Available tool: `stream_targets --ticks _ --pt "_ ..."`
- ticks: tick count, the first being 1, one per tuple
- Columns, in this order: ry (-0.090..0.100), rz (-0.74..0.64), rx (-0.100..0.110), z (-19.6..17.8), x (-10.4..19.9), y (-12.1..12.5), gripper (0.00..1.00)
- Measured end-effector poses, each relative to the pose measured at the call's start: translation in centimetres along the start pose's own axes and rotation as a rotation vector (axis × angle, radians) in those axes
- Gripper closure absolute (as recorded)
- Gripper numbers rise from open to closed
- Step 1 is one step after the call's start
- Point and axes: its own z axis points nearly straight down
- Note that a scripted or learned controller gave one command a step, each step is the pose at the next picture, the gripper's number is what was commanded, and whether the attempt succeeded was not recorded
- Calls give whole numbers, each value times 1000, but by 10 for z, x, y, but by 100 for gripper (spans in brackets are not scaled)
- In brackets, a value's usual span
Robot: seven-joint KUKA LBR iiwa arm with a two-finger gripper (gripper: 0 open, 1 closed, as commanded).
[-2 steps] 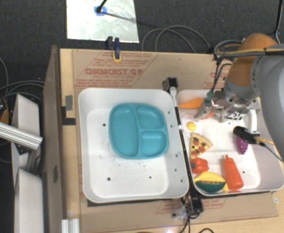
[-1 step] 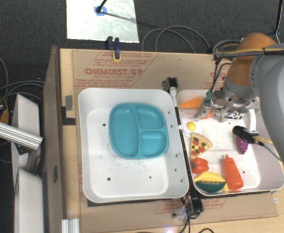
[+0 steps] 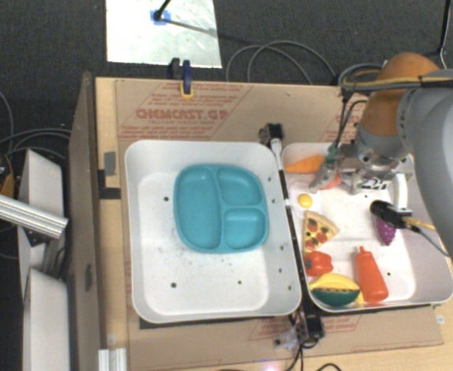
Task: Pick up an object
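Note:
My gripper (image 3: 333,179) is down in the back of the right bin (image 3: 431,284), just right of an orange carrot (image 3: 304,164) and touching or nearly touching its end. In front of it lie a small yellow ball (image 3: 305,201) and a pizza slice (image 3: 318,229). A purple eggplant (image 3: 385,230) lies to the gripper's right. Near the bin's front are a red pepper (image 3: 318,263), a yellow and green taco-like toy (image 3: 335,291) and an orange bottle (image 3: 370,275). Whether anything sits in the gripper is hidden by the wrist.
The left bin (image 3: 153,284) holds a teal divided plate (image 3: 220,207). A black divider clip (image 3: 273,134) sits between the bins at the back. Cables loop behind the bench, and a white sheet (image 3: 165,22) lies on the floor beyond.

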Motion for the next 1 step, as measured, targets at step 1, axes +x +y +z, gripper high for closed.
stream_targets --ticks 1 --pt "5 2 1 0 -1 0 0"
